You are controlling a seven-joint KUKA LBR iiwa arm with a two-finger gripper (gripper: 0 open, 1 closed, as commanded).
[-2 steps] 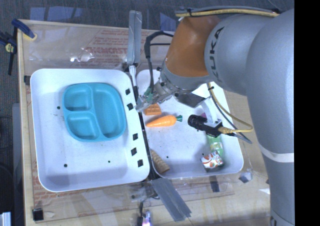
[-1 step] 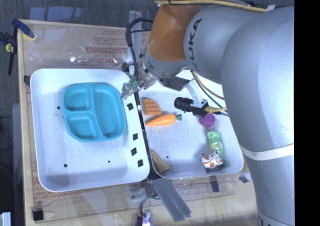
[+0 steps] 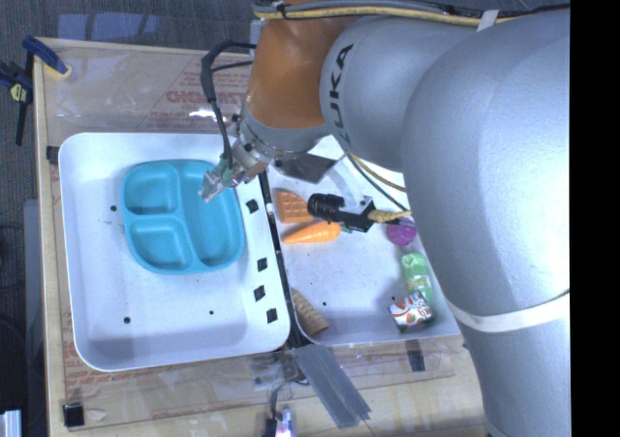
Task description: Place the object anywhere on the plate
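A blue plate (image 3: 179, 217) with three compartments lies in the left bin (image 3: 92, 319). My gripper (image 3: 216, 181) hangs over the plate's upper right compartment, close to the divider between the bins. The tip is small and partly blurred, and I cannot make out any object in it. In the right bin (image 3: 363, 314) lie an orange waffle-like piece (image 3: 289, 204) and a carrot (image 3: 312, 234), both just right of the divider.
Further right in that bin are a purple item (image 3: 402, 231), a green bottle (image 3: 415, 270), a red and white item (image 3: 412, 311) and a brown cone (image 3: 310, 311) near the front. The big grey arm covers the bin's far right.
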